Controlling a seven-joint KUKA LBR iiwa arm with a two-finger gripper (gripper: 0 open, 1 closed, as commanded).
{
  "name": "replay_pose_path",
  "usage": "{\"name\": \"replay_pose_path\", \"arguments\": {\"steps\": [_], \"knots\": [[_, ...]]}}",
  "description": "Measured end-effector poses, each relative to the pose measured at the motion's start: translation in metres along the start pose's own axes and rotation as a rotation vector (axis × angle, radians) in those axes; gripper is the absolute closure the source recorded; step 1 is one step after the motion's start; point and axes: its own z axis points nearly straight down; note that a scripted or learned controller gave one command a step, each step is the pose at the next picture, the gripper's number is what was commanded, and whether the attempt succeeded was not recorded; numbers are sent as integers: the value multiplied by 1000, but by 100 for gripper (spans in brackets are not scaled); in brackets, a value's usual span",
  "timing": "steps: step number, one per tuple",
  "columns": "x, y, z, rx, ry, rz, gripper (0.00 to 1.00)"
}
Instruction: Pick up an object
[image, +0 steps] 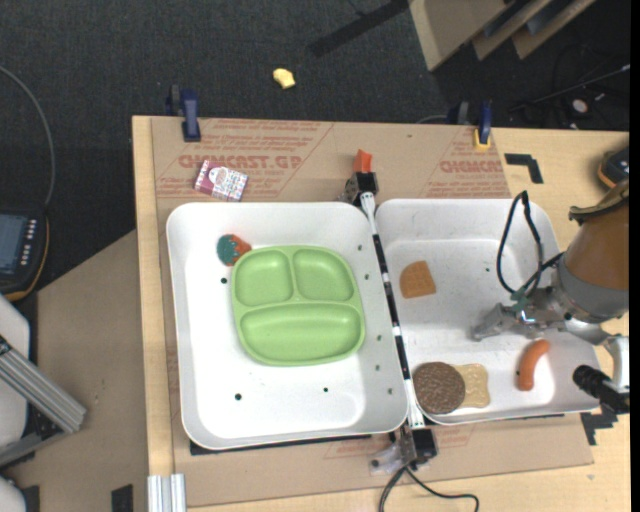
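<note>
Left white bin is carrying a pale green three-compartment plastic tray, with a small round red-and-teal toy sitting just off the tray's upper-left corner. Right white bin is holding four things: a flat tan toast-like square near the divider, a round brown speckled patty overlapping a beige bread-like slice at the front edge, and an orange sausage-shaped toy lying tilted at front right. The gripper is hanging low in the right bin, pointing left, its metal fingers looking slightly parted and nothing showing between them; sausage is sitting just beside it, apart. A black cable is looping above the wrist. Bare floor is lying between toast and gripper. On the cardboard-topped bench, a small pink-and-white packet is resting behind the left bin.
</note>
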Motion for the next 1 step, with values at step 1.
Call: {"name": "replay_pose_path", "arguments": {"steps": [1], "knots": [[109, 60, -3, -17, -2, -14, 0]]}}
